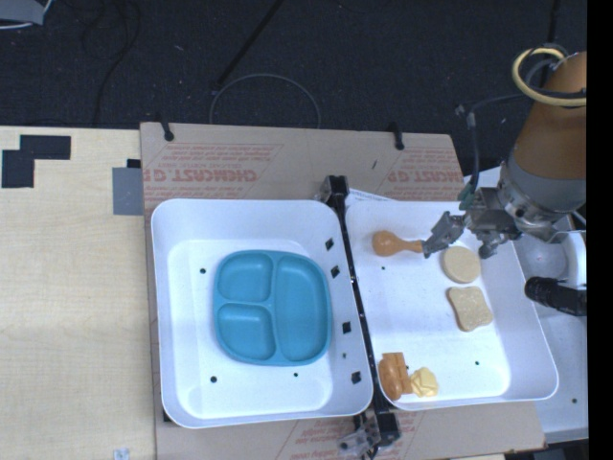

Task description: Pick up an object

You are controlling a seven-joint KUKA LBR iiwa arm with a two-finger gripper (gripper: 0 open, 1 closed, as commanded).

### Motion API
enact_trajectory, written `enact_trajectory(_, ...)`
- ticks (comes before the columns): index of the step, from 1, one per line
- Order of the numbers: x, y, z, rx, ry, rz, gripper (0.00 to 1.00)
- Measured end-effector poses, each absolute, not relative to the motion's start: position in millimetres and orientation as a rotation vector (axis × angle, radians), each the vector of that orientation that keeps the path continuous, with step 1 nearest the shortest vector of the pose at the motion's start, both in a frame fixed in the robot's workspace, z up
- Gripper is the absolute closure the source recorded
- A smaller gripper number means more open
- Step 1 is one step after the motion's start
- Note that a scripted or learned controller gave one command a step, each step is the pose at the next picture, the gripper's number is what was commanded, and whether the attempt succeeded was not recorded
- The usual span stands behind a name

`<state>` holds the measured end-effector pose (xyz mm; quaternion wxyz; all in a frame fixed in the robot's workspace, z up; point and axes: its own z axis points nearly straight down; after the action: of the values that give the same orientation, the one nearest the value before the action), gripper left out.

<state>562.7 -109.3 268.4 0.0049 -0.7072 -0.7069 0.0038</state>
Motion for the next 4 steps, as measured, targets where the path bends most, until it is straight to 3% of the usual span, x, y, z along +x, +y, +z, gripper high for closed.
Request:
enact_trajectory(1, 564.4, -109, 274, -2.218, -2.221, 0.003, 0.00)
enact_trajectory(4, 572.7, -107, 120, -2.217, -2.214, 0.008, 0.00)
